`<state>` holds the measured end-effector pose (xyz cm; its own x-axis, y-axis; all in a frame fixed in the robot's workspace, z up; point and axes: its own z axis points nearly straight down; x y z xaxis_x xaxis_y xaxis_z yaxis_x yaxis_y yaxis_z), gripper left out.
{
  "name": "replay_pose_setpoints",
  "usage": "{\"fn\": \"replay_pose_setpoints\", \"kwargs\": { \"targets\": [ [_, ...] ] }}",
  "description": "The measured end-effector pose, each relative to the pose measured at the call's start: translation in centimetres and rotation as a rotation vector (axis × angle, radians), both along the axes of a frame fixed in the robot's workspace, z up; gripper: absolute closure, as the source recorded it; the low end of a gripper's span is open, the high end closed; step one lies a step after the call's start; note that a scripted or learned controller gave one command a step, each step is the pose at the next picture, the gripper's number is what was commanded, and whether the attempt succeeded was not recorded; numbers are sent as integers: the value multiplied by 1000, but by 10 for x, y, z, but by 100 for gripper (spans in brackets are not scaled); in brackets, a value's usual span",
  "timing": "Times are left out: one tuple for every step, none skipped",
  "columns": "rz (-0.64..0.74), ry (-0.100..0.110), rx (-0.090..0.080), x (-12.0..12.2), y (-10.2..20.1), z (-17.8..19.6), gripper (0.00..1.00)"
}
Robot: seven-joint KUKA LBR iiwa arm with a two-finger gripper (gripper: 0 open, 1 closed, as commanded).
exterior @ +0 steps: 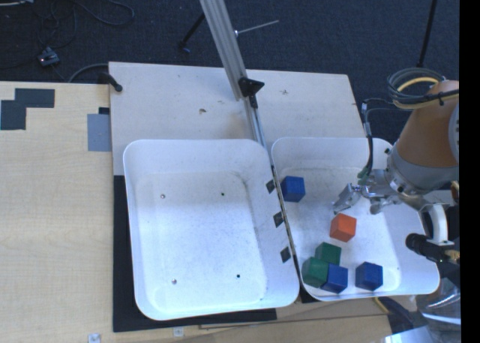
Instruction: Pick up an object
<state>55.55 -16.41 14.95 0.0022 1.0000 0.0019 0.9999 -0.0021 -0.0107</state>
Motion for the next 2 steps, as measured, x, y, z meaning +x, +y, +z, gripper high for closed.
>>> {"fn": "replay_pose_setpoints", "kwargs": {
  "targets": [
    [-1,-12,-3,-24,24,-60,0],
    [-7,-9,-1,-24,23,-48,100]
  ]
}}
